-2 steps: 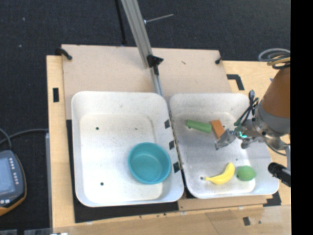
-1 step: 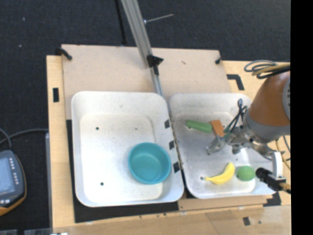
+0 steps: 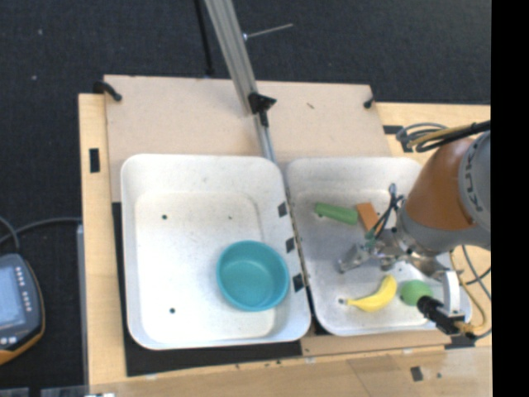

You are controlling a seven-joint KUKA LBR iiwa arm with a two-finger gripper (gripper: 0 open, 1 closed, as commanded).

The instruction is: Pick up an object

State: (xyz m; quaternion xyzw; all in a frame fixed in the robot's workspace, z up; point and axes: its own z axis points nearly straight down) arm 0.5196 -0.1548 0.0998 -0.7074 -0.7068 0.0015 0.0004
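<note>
The pincer (image 3: 349, 262) hangs low inside the right bin (image 3: 331, 172), its metal tip pointing toward the wall that this bin shares with its neighbour. The view does not show whether it stands apart or together, and nothing can be seen clamped in it. Whether its tip touches the bin floor cannot be told either. The things that could be picked up all lie in this same bin, around the pincer. Just on its near side, toward the bin's front edge, lies a yellow banana (image 3: 374, 295), curved, close to the pincer but apart from it. Beside the banana's right end, below the wrist, sits a small green round thing (image 3: 412, 290), near the banana's tip or touching it. On the far side of the pincer, toward the back of the bin, lies a green stick-shaped thing (image 3: 335, 213), and at its right end is an orange block (image 3: 366, 216); whether the two are one piece is not clear. Well off to the pincer's left in the view, across the shared wall, the left bin (image 3: 165, 180) holds a teal bowl (image 3: 252, 275), upright, in the corner nearest the pincer.
</note>
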